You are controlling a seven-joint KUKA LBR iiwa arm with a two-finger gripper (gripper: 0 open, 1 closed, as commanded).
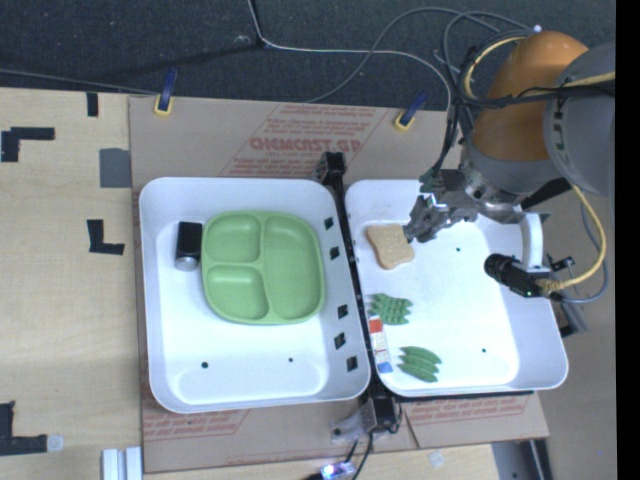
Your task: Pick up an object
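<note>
Toast slice (389,246), centre frame, looks light, stiff and flat; I'd pinch across its edges. My claw (420,220) hangs just beside it, spread, gripping nothing.

I see a green divided plate (263,267) lying flat in the left bin (160,298), with a small black and silver block (188,245) just beside its left edge. Both bins sit on a cardboard sheet (290,138) held by two yellow and blue clamps (164,100) at its far edge.
</note>
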